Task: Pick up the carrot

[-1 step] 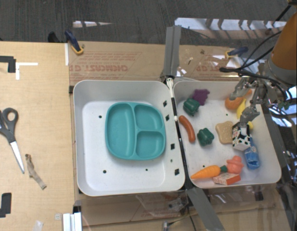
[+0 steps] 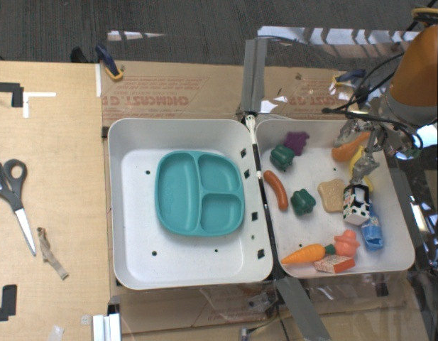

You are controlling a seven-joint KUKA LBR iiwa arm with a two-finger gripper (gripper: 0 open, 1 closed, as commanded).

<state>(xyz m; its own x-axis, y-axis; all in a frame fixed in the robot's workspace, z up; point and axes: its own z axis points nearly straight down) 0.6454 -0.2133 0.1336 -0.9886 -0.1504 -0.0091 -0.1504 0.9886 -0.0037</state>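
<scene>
The carrot (image 2: 304, 254) is orange with a green stub and lies on its side near the front edge of the right bin (image 2: 397, 261), pointing left. My gripper (image 2: 363, 139) hangs over the bin's far right corner, well behind the carrot, above an orange wedge (image 2: 344, 150) and a yellow piece (image 2: 362, 165). Its fingers stand apart and hold nothing.
Beside the carrot lie a red-and-white box (image 2: 334, 264), a pink-orange toy (image 2: 346, 244) and a blue bottle (image 2: 373, 233). Further back are a cow-print carton (image 2: 357, 204), bread (image 2: 333, 195), two green peppers (image 2: 302, 202), a sausage (image 2: 277, 189) and a purple item (image 2: 297, 142). The left bin holds a teal divided plate (image 2: 201, 192).
</scene>
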